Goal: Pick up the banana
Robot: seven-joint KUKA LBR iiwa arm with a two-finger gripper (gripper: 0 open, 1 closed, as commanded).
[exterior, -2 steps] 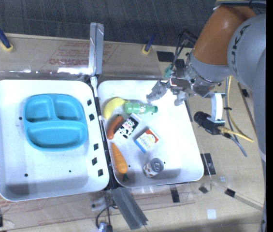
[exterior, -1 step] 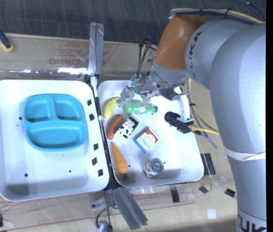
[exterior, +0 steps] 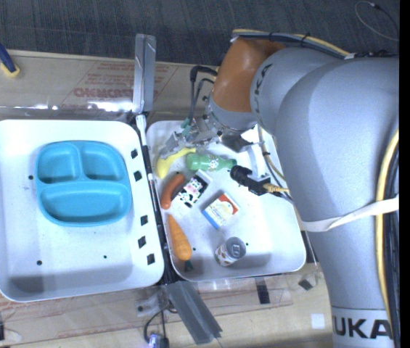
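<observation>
The yellow banana [exterior: 168, 163] lies at the upper left of the right bin [exterior: 284, 256], close to the wall between the two bins. One end of it sits under the gripper. The gripper [exterior: 188, 135] hangs low over the bin's back left corner, just above and to the right of the banana. The grey arm with its orange band [exterior: 242, 71] comes in from the right and covers the bin's back right part.
A green bottle [exterior: 213, 163] lies right beside the banana. Below it are an orange carrot-like piece [exterior: 171, 191], a black-and-white pack [exterior: 192, 189], a small box [exterior: 220, 209], a second carrot [exterior: 181, 240] and a can [exterior: 230, 251]. A blue divided tray [exterior: 83, 181] sits in the left bin [exterior: 16, 267].
</observation>
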